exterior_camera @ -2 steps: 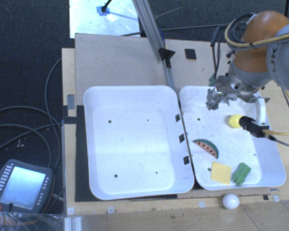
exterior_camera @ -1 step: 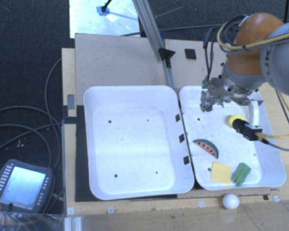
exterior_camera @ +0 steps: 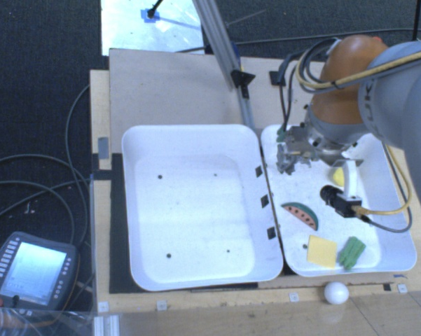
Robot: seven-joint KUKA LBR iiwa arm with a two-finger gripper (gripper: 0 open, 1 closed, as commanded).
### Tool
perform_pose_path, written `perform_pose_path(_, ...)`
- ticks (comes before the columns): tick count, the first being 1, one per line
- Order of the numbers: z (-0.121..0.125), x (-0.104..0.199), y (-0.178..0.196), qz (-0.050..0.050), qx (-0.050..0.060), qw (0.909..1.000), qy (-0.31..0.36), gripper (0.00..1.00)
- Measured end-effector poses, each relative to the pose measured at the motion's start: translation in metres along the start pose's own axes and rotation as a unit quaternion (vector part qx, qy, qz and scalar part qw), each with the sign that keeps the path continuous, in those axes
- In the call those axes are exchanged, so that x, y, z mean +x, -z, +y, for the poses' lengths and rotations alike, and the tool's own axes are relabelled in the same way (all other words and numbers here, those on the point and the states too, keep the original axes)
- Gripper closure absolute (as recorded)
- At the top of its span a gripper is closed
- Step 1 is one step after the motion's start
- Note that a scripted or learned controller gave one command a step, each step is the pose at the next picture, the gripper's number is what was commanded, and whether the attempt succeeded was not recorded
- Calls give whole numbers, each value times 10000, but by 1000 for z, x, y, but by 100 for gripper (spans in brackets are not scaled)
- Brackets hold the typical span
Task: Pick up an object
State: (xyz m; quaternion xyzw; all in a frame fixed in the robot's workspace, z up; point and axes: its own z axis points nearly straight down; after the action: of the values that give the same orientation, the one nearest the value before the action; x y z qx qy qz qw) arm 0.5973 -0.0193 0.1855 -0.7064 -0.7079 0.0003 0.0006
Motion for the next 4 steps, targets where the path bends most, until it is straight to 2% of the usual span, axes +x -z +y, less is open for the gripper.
perform_pose_path(1, -23, 30, 1, 0, -9, 10000, 3, 100)
perform_pose_path(2, -58, 43, 133, 7, -49, 10000, -2, 100)
perform_pose_path(3, -61, -3, 54, -9, 19, 10000, 2, 100)
perform_pose_path(4, -60, -1, 67, -2, -18, 10000, 21, 100)
